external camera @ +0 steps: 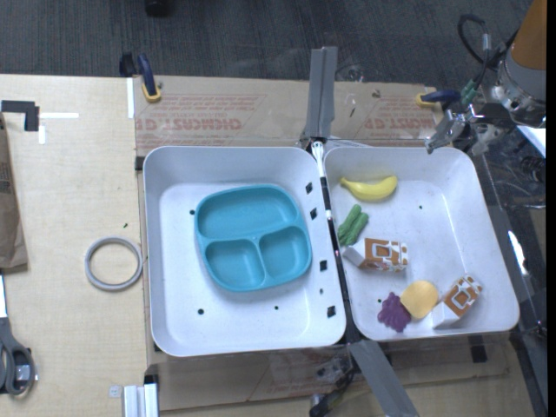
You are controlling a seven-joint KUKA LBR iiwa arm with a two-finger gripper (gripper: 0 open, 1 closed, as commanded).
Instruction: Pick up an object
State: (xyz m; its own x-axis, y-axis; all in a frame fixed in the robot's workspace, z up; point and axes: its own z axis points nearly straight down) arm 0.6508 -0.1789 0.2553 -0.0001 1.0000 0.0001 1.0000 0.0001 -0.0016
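While nothing is between my fingers, I am hovering my gripper [445, 135] over the far right corner of the right bin [452, 174], and I am reading its fingers as spread, tips pointing down toward the rim. I am judging this as the approach step, before any grasp. The banana [369, 187] is lying nearest, toward the bin's far side. Next, I am needing to travel inward, centre over it, then descend.

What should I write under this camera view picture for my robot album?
Robot hand waits above the right bin of toy food.
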